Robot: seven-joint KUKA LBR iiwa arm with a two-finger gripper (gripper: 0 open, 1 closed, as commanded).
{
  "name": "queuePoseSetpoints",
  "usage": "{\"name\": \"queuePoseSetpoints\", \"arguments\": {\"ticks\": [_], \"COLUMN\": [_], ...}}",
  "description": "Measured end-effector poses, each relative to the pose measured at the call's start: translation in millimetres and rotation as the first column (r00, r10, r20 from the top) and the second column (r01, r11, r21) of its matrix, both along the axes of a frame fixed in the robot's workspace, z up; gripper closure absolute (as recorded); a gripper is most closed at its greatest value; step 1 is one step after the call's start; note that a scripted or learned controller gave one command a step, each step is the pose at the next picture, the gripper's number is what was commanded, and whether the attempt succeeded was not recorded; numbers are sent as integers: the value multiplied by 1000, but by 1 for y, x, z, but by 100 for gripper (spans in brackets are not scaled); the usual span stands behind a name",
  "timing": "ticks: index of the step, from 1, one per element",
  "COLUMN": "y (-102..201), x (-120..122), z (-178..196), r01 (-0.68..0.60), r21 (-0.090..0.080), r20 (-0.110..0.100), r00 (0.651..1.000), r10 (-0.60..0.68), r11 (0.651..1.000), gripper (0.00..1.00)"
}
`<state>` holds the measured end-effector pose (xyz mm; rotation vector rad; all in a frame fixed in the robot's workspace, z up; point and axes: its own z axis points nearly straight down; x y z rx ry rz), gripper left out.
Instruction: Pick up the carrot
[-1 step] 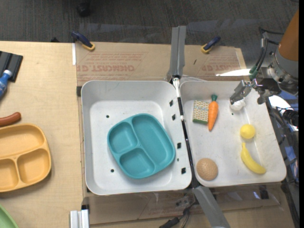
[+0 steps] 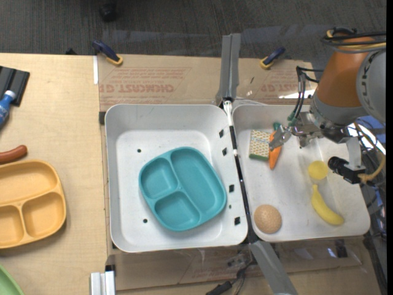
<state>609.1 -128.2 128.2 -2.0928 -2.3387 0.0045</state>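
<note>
We see the carrot (image 2: 274,155) in the right bin (image 2: 295,226). It is small and orange, fat at the top and pointed at the bottom, with a bit of green on its top end. It hangs point down, tilted a little, right at the tip of the pincer (image 2: 280,136). The pincer's fingers look closed around the carrot's top, so we think it has hold of it. Just left of the pincer, touching the carrot, is a yellow and green sponge (image 2: 260,144). Below and to the right of the pincer lie a lemon (image 2: 317,170) and a banana (image 2: 325,206). Far below it sits a brown egg (image 2: 268,218). Well to the left, a blue plate (image 2: 182,188) lies in the left bin (image 2: 120,183).
</note>
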Motion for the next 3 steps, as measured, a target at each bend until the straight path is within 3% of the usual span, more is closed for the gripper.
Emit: {"name": "queuePoseSetpoints", "arguments": {"ticks": [1,2,3], "y": [23,21,108], "x": [29,30,26], "z": [-28,-17,91], "r01": [-62,-58,-286], "r21": [-3,-3,-1], "r20": [17,22,5], "r00": [998,998,958], "r10": [62,58,286], "r11": [998,998,958], "gripper": [0,100,100]}}
